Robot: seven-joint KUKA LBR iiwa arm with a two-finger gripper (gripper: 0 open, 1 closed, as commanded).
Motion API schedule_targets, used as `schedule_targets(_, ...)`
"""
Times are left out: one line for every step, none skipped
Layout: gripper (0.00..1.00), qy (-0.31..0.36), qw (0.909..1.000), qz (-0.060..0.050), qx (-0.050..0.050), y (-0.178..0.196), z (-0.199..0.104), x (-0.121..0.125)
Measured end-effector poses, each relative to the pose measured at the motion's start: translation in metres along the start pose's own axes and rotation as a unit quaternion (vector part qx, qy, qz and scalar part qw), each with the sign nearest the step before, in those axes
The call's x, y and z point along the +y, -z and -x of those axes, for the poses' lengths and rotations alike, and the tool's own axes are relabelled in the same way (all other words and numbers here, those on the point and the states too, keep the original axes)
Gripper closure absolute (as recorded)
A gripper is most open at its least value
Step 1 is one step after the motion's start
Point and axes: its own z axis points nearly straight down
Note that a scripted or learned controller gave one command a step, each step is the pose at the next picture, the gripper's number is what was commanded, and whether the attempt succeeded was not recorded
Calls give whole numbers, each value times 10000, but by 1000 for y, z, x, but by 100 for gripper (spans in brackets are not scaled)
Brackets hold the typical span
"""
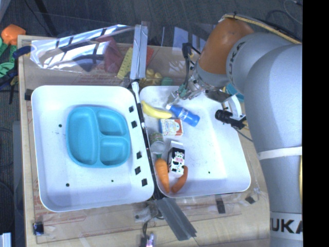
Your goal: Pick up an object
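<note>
The right bin point(226, 161) holds a yellow banana point(156, 110), a blue bottle point(186, 116) lying on its side, a small orange and white carton point(174, 127), a black and white cow-patterned box point(177, 159) and an orange carrot point(162, 173). My gripper point(180, 94) hangs over the far left corner of this bin. It is just above the bottle's white cap end and beside the banana's right tip. Nothing is visibly lifted.
The left bin point(46, 153) contains a blue divided plate point(98, 136). A hinged divider with black clips point(138, 138) runs between the bins. Shiny plastic wrap point(77, 50) and small toys point(151, 75) lie behind the bins. The arm's grey body point(267, 86) covers the right side.
</note>
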Motion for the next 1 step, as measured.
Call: schedule_targets(0,1,10000,-1,0,0,0,0)
